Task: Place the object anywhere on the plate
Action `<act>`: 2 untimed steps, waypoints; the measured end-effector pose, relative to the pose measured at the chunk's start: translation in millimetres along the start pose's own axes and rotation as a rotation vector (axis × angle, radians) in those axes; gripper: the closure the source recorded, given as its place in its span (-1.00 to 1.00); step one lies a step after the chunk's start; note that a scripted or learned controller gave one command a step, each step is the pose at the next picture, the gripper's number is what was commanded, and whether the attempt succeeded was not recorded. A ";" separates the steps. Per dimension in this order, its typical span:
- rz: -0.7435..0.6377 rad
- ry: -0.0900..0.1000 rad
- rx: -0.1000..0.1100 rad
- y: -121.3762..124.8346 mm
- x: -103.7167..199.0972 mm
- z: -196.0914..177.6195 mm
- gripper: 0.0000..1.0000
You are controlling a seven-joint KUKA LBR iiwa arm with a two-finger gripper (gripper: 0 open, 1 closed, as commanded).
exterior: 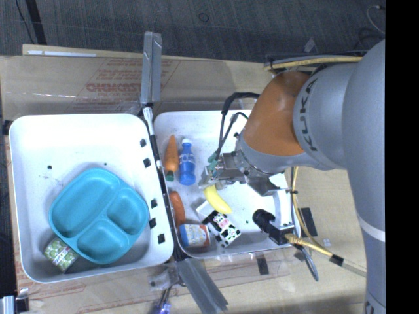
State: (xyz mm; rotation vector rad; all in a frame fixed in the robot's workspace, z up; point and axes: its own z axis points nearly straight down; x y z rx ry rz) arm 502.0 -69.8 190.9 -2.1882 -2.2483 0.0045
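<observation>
**Camera view: 1 view, 2 bins.**

- Left bin (39,142): 1 blue plate (98,209) with 3 compartments, nothing on it. 1 small green patterned packet (60,254) lies against the plate's lower-left rim.
- Right bin (196,120): 1 carrot (171,156) and 1 blue bottle (187,163) lie side by side near the divider. 1 orange-red stick (177,207) is below them, 1 tin (194,235) sits at the lower wall, and 1 black-and-white cube (226,231) is just beside the tin. 1 banana (218,200) is in the middle.
- Gripper (217,174): low over the right bin, just above the banana's upper end. It may be touching the banana, but the wrist shades the spot. The view does not show whether it is open or closed, or whether it has hold of anything.
- Task's thing: judged to be the banana, since it is nearest the tool. It is in the right bin, well apart from the plate.

**Risks, as judged:**
1. The banana is curved and smooth, so a grip near its end could let it swing or slip out on the lift.
2. The cube and the tin are near and could be knocked.
3. The path to the plate crosses the raised divider, so a low carry could catch on it.
4. A release near the plate's rim could drop the banana onto the packet or the bin floor.
</observation>
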 end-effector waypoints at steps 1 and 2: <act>-0.254 0.000 0.001 -14.4 120.3 0.4 1.00; -0.252 -0.001 0.000 -14.3 119.6 0.4 -1.00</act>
